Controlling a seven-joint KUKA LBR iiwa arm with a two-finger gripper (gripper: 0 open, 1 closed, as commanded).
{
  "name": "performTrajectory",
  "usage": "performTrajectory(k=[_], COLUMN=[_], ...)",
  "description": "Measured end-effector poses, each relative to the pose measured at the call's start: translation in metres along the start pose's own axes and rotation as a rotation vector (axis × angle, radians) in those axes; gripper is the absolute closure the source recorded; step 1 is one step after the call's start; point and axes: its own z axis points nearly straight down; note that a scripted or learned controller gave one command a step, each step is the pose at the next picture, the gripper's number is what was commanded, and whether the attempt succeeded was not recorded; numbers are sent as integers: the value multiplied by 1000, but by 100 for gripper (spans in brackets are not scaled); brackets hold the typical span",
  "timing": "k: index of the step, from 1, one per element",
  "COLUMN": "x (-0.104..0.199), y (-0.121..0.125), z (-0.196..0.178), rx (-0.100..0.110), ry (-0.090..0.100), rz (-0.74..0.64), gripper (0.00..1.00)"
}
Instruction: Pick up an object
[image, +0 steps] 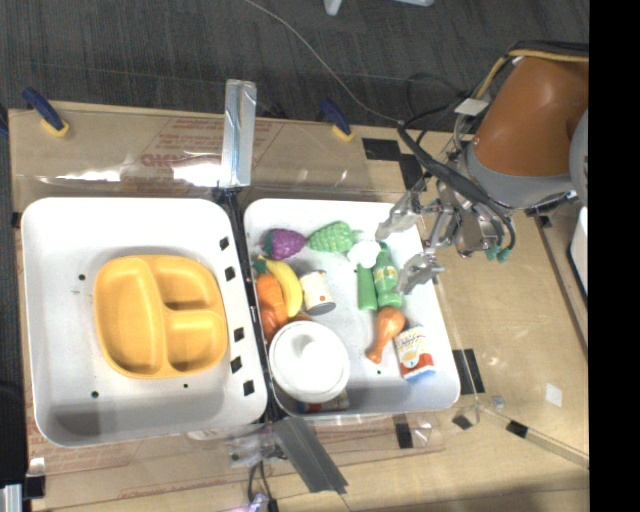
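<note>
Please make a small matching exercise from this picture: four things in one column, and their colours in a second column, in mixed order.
Things:
1. divided tray
2. bottle
3. grapes
4. bowl

Colours:
a. white
b. purple
c. yellow
d. green

Pairs: 1-c, 2-d, 3-b, 4-a

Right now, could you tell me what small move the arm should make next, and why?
Probably a short descent toward the green bottle. The tool hangs over the right bin's far right corner with nothing between its fingers, and the bottle lies just beside it, apart from the crowded fruit.
</note>
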Motion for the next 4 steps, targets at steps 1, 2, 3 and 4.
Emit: performTrajectory(k=[1, 2, 3, 4], x=[28, -5, -6, -6], y=[-30, -28, -25, -25], z=[168, 186, 178, 178], rx=[-3, 1, -1, -1], ry=[4, -5, -2, -2], rz=[91, 122, 117, 117], gripper=[0, 0, 100, 0])
